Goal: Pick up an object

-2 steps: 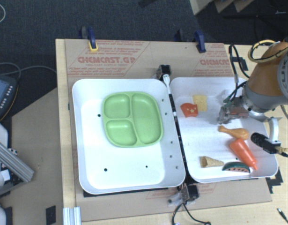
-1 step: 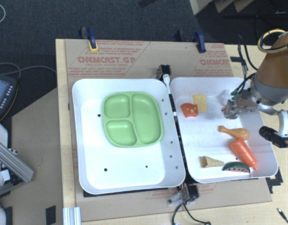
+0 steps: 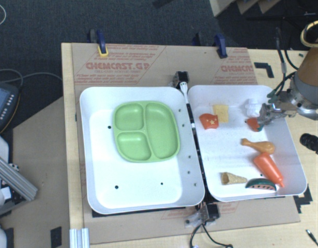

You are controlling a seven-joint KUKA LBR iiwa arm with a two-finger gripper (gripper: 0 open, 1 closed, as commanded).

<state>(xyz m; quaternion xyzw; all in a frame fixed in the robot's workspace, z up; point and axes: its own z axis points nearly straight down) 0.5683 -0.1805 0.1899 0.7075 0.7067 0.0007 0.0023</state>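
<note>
On your left, the left bin sits on the bench and carries a green divided plate, which lies toward the bin's far half with its three compartments facing up. The near half of that bin is bare white, with a few small dark dots.

Move right across the seam and you reach the right bin, touching the left one along their shared edge. Toward its far left lies a small red piece, just beside a pale yellow block. Near the bin's near edge you see a tan cone-shaped wedge, and just right of it a watermelon slice. Above those lies a drumstick, tan and lying across the bin, with an orange carrot just near of it, slanting toward the near right corner.

At the far right of this bin a white crumpled item lies close to the claw. The arm reaches in from the right and the claw is low over the bin. A small red object sits right at its tip; you cannot tell from this angle whether the claw is spread or closed, nor whether it has hold of the red object.
</note>
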